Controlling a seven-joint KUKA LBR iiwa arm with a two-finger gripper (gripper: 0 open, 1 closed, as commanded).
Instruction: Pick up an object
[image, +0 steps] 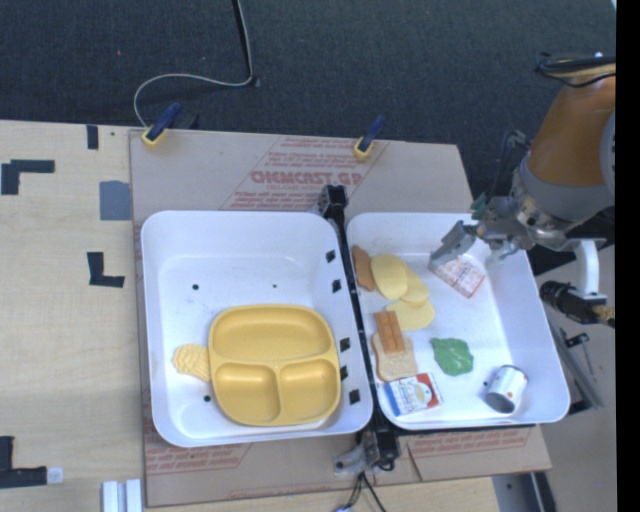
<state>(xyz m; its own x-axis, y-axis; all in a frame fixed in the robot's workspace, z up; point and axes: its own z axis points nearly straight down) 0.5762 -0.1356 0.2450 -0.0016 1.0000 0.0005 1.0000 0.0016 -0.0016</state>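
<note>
Several small things crowd the right bin (540, 330), and that crowding is the main risk for a pick. Nearest the camera, along the bin's front edge, lie a silver can on its side (503, 388) and a blue-and-white carton (411, 394); the can looks likely to roll if a finger nudges it, and the carton lies flat, so a descent could slide over it. Just behind them sit a green lump (452, 355), a brown cracker stack (392, 343) and yellow chips (400, 285), touching or overlapping, so a closing grasp there could catch two at once or push one aside. In the left bin (160, 300) a yellow divided tray (273, 362) covers part of a pale yellow piece (191, 360) at its left edge; what that piece is I cannot tell. Farther back, the gripper (470, 245) hangs over the right bin's rear corner, just above a small white packet with red print (463, 275). The packet lies tilted under the fingers and seems the likely target, but I cannot tell whether the fingers are spread, closed, or touching it, since the dark mechanism blurs together there. The bin wall is near, so a sideways slip could jam the packet against it. The arm (570, 130) is cut off at the right.
</note>
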